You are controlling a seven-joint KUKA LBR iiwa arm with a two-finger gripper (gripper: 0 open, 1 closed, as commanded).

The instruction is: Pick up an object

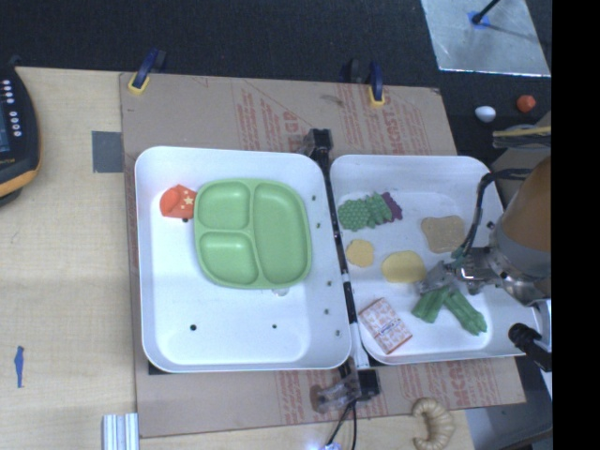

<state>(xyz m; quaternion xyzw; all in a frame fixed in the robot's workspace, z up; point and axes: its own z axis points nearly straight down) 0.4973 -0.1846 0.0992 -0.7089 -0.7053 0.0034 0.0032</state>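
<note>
The wooden bench carries a brown cardboard sheet, and the two white bins sit on it side by side, touching along their inner edges. The left bin holds a pale green plate with three compartments, lying flat in the bin's upper half. The arm comes in from the right over the right bin, its orange band at the edge of the view.

The gripper hangs low in the right bin's lower right part, directly over the top end of the green pods. Whether it is open or closed cannot be told, and nothing shows it holding anything. The pods are two long, glossy green pieces, spread apart towards their lower ends. They lie on the bin floor, right of the packet and below the tan slice.

A knobbly green bunch lies near the bin's upper left, with a small purple piece touching its right side. The tan slice lies right of them. A yellow piece sits just left of the gripper, and a smaller yellow disc sits nearer the left wall. A red-and-white packet lies tilted near the bottom left corner. In the left bin, a red piece touches the plate's upper left edge.
</note>
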